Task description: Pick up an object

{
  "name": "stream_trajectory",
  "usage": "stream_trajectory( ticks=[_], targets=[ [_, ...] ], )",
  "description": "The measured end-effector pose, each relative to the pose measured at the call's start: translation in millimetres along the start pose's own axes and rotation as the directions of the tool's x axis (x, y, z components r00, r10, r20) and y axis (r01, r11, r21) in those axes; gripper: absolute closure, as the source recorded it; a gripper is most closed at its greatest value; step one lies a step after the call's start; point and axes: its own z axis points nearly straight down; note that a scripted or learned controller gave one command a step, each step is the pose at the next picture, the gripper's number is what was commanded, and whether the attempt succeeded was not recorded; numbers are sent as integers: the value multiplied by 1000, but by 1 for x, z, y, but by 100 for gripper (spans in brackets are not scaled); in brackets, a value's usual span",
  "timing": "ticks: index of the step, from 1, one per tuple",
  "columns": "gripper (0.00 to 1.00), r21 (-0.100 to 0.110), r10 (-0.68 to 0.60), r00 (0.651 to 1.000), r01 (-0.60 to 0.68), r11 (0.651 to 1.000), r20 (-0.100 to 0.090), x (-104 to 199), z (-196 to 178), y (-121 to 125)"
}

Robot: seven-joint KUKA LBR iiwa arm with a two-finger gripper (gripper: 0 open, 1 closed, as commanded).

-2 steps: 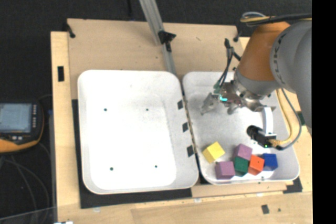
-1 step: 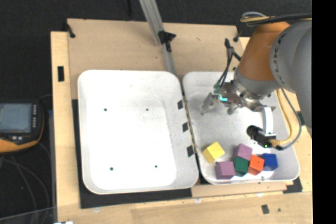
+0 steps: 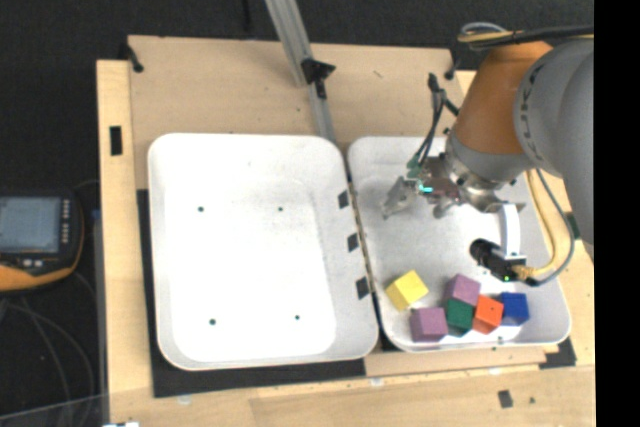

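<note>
Several small cubes lie at the near end of the right bin (image 3: 385, 160): a yellow cube (image 3: 407, 290), two purple cubes (image 3: 463, 291) (image 3: 428, 323), a green cube (image 3: 458, 314), an orange cube (image 3: 488, 313) and a blue cube (image 3: 514, 306). My gripper (image 3: 417, 204) hangs over the upper middle of the right bin, well above the yellow cube. It is open, its fingers are spread, and nothing sits between them.
The left bin (image 3: 250, 245) lies beside the right one, with a dark divider strip between them. A metal pole (image 3: 290, 10) slants up from the back of the bench. A small screen device (image 3: 35, 230) sits off the bench at the left.
</note>
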Motion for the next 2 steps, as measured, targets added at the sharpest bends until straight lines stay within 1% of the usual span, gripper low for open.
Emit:
stream_trajectory(
  ticks=[1,2],
  targets=[
    [0,4,-13,1000,13,1000,3,-32,33,9],
    [0,2,-14,1000,14,1000,3,-31,32,9]
  ],
)
